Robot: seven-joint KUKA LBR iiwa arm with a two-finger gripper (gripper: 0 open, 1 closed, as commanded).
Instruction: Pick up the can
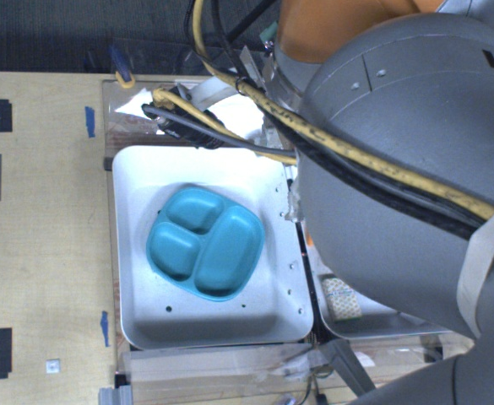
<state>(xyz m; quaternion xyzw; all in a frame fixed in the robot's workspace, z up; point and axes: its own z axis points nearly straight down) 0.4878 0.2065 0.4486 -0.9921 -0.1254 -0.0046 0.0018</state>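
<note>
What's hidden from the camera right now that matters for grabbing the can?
- Right bin: mostly covered by the grey arm, so its contents cannot be made out.
- A speckled object in that bin: partly covered by the arm, too little to identify.
- Left bin: holds a blue divided plate.

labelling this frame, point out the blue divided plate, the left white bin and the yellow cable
blue three-compartment plastic plate (pixel 205 241), camera view, centre ridge
left shallow white bin (pixel 137 184), camera view, bare upper-left floor
yellow cable (pixel 348 150), camera view, mid-length over the arm
</note>
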